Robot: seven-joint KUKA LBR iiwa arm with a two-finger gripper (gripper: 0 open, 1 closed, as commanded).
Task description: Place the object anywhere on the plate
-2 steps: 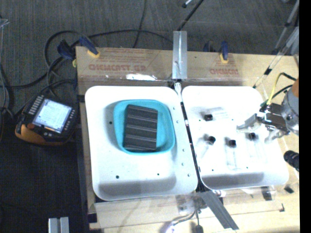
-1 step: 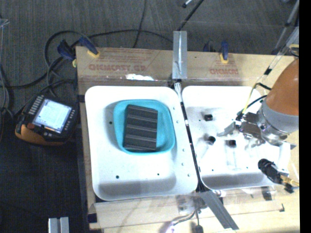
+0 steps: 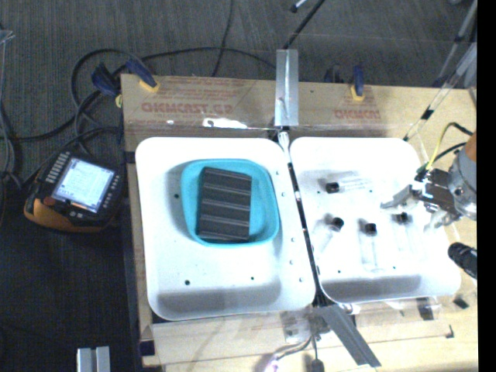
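Already the block (image 3: 225,204) lies flat on the blue plate (image 3: 267,208) in your left bin (image 3: 155,208). Your end effector (image 3: 434,196) sits over the right bin (image 3: 387,285); its grip I can't tell. Retreat gently, without bumping anything.

Even, bright overhead light washes out both white bins (image 3: 217,285), soft shadow pools along their near walls, and the picture is slightly soft throughout
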